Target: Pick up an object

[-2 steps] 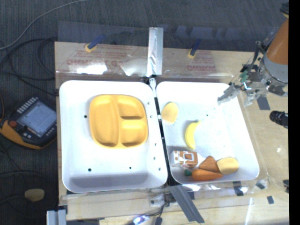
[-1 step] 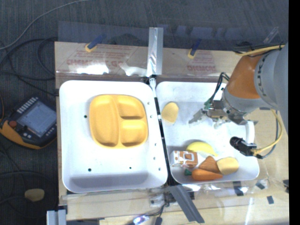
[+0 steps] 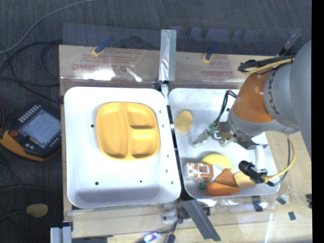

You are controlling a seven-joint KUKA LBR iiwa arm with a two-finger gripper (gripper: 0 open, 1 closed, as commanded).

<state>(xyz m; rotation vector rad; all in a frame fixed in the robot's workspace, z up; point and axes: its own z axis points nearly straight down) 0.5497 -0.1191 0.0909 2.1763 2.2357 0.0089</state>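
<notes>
In the right bin (image 3: 263,97), my gripper (image 3: 221,135) hangs low over the middle, below the arm's orange band (image 3: 253,103). Just in front of it lies a yellow fruit-shaped piece (image 3: 216,161). An orange carrot-like piece (image 3: 223,188), a small printed box (image 3: 197,170) and a tan block (image 3: 244,180) crowd the bin's front edge. A pale yellow round piece (image 3: 184,120) rests near the bin's left wall, to the left of the gripper. I see nothing held.
The left bin (image 3: 81,186) carries a yellow divided tray (image 3: 127,129). A metal divider strip (image 3: 166,54) rises between the bins at the back. A black cable connector (image 3: 249,168) hangs off the arm near the tan block. A handheld pendant (image 3: 31,130) lies off the bench, left.
</notes>
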